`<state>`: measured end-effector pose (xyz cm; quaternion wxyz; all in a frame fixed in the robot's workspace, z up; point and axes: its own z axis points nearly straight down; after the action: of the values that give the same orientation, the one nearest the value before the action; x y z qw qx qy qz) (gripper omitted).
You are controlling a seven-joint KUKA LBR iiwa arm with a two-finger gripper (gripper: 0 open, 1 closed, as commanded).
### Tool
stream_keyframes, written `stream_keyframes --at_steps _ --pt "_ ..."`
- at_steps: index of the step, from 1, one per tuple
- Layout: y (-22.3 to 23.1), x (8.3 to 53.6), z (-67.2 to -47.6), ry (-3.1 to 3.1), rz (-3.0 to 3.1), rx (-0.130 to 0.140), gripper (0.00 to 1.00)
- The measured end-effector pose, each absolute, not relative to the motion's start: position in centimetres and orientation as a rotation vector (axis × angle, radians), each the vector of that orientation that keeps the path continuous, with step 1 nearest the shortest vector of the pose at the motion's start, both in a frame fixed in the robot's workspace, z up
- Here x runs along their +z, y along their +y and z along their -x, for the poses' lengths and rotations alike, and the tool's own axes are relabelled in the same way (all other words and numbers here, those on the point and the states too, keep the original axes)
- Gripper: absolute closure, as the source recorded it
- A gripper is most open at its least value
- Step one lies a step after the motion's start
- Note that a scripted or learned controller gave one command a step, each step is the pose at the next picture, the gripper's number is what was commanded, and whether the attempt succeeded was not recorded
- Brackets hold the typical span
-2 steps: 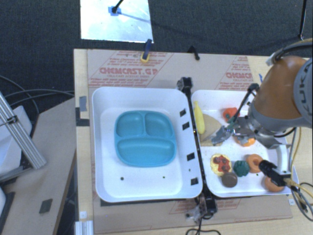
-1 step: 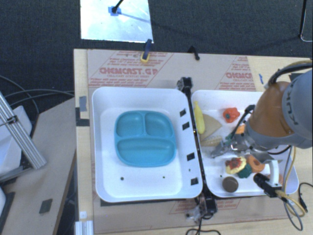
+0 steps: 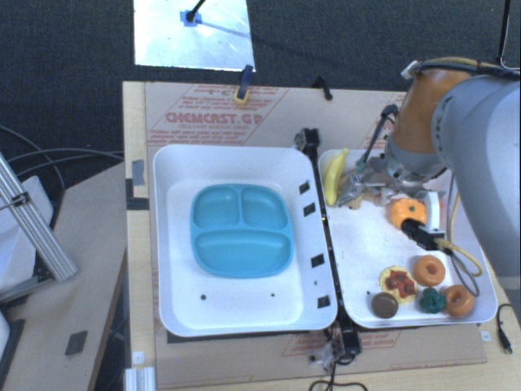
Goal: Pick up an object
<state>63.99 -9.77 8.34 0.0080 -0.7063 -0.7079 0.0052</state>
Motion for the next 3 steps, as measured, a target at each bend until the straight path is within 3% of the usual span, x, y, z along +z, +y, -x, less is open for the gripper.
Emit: stream_keyframes --at_steps 1,2,3 --pt "-20.2 10.4 -66.1 -2.188 2.209 0.024 0.00" --pt "-20.7 8.3 -60.1 -2.218 2.222 0.003 0.00" --pt "-20.7 9.6 -60.6 -2.230 2.221 -0.004 1.00"
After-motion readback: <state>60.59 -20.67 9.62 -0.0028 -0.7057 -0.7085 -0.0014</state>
